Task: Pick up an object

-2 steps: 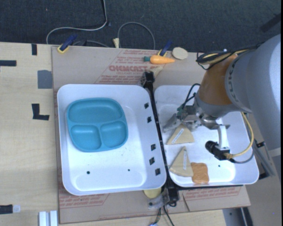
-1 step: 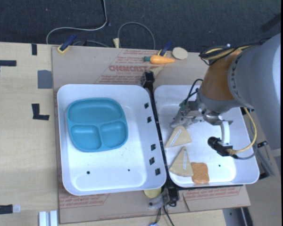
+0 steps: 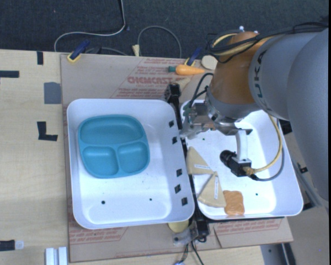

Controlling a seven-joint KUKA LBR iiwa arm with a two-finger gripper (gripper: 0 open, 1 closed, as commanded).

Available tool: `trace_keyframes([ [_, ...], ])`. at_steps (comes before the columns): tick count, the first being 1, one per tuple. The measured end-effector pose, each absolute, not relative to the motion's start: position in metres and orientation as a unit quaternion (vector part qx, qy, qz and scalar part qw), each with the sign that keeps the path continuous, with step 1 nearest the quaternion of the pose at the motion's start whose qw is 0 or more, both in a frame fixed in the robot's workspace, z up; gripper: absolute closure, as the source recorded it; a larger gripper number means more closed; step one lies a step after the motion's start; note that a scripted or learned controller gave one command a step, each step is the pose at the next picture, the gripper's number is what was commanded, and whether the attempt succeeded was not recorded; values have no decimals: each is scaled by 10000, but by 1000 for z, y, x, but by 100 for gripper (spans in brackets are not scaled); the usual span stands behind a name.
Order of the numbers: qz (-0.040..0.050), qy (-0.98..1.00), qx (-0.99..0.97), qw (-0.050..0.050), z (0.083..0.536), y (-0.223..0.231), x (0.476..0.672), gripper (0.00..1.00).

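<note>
Arm: the grey KUKA arm (image 3: 298, 87) enters from the right edge of the camera view and bends down over the right bin; its orange band (image 3: 237, 73) sits above the wrist.
Gripper: the gripper (image 3: 194, 125) hangs low over the upper left part of the right bin, close to the wall shared with the left bin; the wrist housing hides its tips, so how far the claw is open, and whether it has hold of anything, cannot be told.
Right bin: a shallow white bin (image 3: 284, 203) with three food-like pieces in its lower left part.
Tan wedges: one pale wedge (image 3: 197, 162) lies just below the gripper; a second wedge (image 3: 209, 192) lies below it, near the front wall.
Orange block: a small orange-brown block (image 3: 234, 202) lies just beside the second wedge, on its right.
Black fitting: a black part with a yellow cable (image 3: 234, 163) hangs from the arm above the bin's middle.
Left bin: a white bin (image 3: 127, 214) holding a blue three-compartment plate (image 3: 114, 146) in its upper half.
Bench: cardboard sheet (image 3: 149, 76) under both bins, on a wooden top (image 3: 22, 170).
</note>
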State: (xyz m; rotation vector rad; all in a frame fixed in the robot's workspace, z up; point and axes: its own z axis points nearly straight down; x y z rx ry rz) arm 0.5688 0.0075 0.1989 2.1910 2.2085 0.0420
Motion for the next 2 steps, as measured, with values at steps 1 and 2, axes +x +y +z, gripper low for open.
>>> trace_keyframes([
  [1,-3,7077,7065,-3,184,5,560,0],
  [2,18,7053,7089,29,284,-50,492,0],
])
